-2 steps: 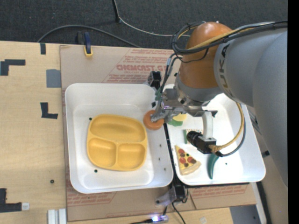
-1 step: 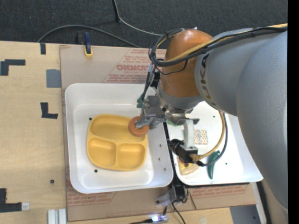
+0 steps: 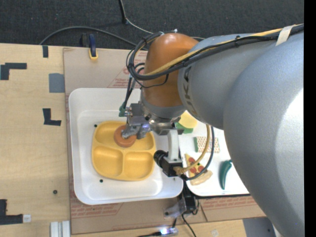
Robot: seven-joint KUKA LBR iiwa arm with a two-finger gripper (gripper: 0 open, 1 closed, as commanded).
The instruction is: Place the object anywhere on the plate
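Observation:
A yellow divided plate lies in the left white bin. A round brown, doughnut-like object rests in the plate's upper compartment. My gripper hangs right over that object, its fingertips at the object's upper edge. The arm's grey body and orange band cover the area above and to the right of the plate.
The right bin holds a green pepper-like piece, a pizza slice, a waffle-patterned piece and a yellow-green item. Cables trail near the bins' front edge. A yellow clamp sits at the bench's back.

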